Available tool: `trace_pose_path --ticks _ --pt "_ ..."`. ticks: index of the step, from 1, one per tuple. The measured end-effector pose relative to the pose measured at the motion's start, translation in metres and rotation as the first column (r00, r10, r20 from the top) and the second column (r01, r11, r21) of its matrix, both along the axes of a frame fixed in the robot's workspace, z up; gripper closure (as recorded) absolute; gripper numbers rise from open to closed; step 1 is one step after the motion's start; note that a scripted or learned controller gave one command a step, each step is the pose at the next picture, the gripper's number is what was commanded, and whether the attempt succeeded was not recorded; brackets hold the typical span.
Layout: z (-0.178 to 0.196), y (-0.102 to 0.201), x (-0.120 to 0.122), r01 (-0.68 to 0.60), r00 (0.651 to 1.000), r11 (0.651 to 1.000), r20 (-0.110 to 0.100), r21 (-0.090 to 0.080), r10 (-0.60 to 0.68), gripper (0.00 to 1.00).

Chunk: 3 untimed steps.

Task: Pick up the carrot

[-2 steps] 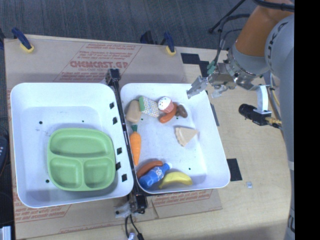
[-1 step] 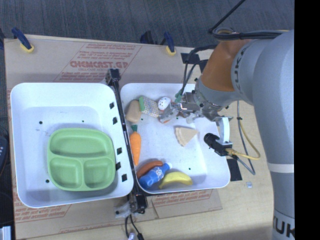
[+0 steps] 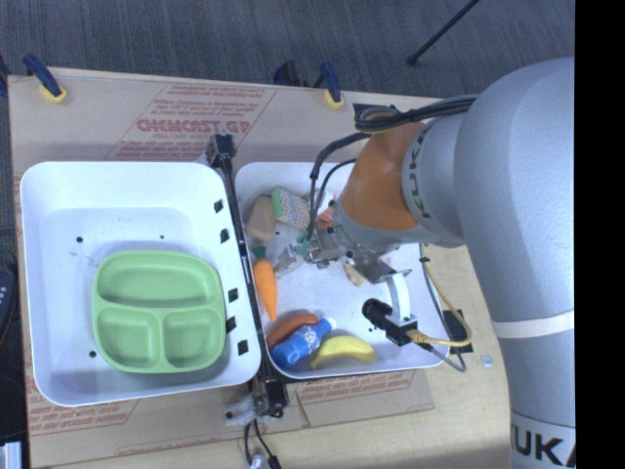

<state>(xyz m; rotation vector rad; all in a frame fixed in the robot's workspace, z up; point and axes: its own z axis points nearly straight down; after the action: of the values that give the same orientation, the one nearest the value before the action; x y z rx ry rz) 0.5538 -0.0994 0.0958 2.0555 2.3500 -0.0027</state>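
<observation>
Gripper [image 3: 311,245] is low in the right bin [image 3: 415,360]; can't tell its state. One carrot [image 3: 265,287] lies just beside it, toward the divider, apart from it. Past that: one banana [image 3: 343,350], one blue bottle [image 3: 301,345]; one green plate [image 3: 159,311] in the other bin [image 3: 49,213].

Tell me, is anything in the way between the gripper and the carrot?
Nothing visible blocks it. The carrot lies bare by the right bin's left wall, with white floor between it and the gripper. A sausage sits just below the carrot's tip, not across the path.

Green divided plate [image 3: 159,311] in left bin [image 3: 39,203] — banana [image 3: 344,351], blue bottle [image 3: 299,345] opposite
</observation>
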Motion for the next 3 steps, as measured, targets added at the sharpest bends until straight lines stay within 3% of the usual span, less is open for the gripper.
trace_pose_path --ticks 1,2,3 --pt "0.007 0.006 -0.002 -0.011 1.000 1.000 -0.014 0.011 0.011 1.00" --pt "0.009 0.002 -0.001 -0.007 1.000 1.000 -0.009 0.004 0.007 0.00" --pt "-0.004 0.002 -0.003 0.356 0.935 0.934 -0.014 0.012 -0.356 0.00"
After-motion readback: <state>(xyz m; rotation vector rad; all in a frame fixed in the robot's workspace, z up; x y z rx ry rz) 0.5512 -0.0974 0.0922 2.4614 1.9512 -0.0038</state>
